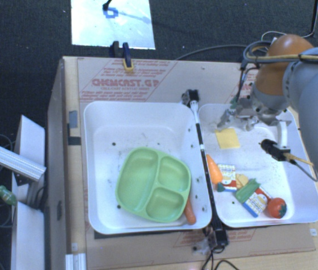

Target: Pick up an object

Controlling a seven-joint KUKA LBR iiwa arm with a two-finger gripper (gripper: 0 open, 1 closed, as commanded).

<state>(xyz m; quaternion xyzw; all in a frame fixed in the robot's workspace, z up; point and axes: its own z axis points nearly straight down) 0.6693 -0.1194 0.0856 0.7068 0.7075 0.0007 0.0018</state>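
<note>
Tool: the tool [237, 122] hangs over the far end of the right bin [294, 176], on the arm that comes in from the right side of the view.
Tool state: its two grey prongs look spread apart, with nothing between them.
Nearest candidate: a flat yellow square [228, 139] lies on the bin floor just nearer the camera than the tool and slightly toward the left bin [125, 134].
Key relation: the square sits almost under the prong tips, so I judge a short shift toward the camera and then a straight descent would put the tool over it.
Long axis: the square has none to speak of. Its edges run a little skewed to the bin walls, so either pair of edges would do for the grip.
Handling guess: it looks thin and flat against the floor, so the prongs may slide over it rather than catch it.
Other candidates: an orange carrot [214, 170] lies by the wall between the bins. A cluster of small packets [251, 194] and a red tomato [276, 207] lie at the near end, well apart from the tool.
Left bin contents: a green divided plate [154, 184] and a second orange piece [189, 212] at its near corner.
Progress: nothing is lifted; I judge the step in hand to be the approach.
</note>
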